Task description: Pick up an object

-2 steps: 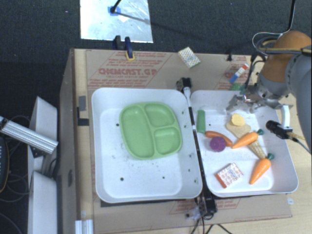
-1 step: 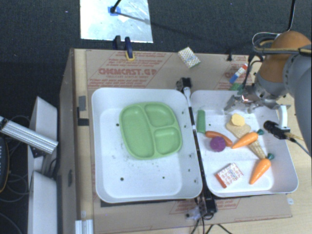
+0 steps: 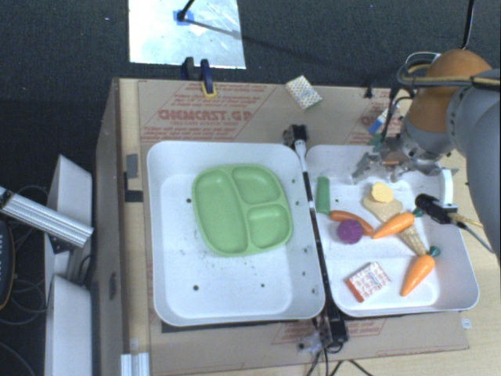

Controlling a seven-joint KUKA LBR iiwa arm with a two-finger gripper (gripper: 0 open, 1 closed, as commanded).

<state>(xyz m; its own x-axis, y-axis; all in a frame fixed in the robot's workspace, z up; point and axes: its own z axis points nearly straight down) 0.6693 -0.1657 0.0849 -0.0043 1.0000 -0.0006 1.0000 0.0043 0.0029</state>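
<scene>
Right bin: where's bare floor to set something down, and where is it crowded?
In the right bin, bare floor runs along the near-left corner, left of the red-and-white packet, and at the far-left, beyond the green stick. The middle is crowded: carrots, purple ball, yellow piece. The gripper hangs over the far edge.

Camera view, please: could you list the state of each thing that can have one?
Green divided plate: flat in the left bin, compartments bare.
Carrot: lying loose in the right bin.
Purple ball: resting beside another carrot.
Red and white packet: lying flat.
Gripper: above the right bin's far edge, holding nothing visible.
</scene>
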